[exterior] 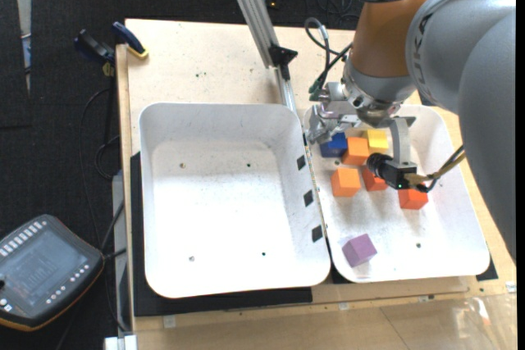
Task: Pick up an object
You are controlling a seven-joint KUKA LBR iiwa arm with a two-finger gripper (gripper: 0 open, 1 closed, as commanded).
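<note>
In the right bin (459,254) a cluster of small blocks lies near the back left corner: a blue block (333,147), an orange block (358,149), a yellow block (378,141), a second orange block (346,181) and a red-orange block (413,198). A purple block (358,250) lies alone toward the front. My gripper (354,125) hangs low over the back of the cluster, just above the blue, orange and yellow blocks. The grey wrist and orange band hide its tips. A black piece with a cable (392,170) covers part of another red block (375,181).
The left bin (164,127) stands beside the right one, their rims touching. A slanted aluminium bar (254,4) ends at the back between the bins. A blue and yellow clamp (123,41) sits at the bench's far left corner, and a pendant (41,270) lies off the bench.
</note>
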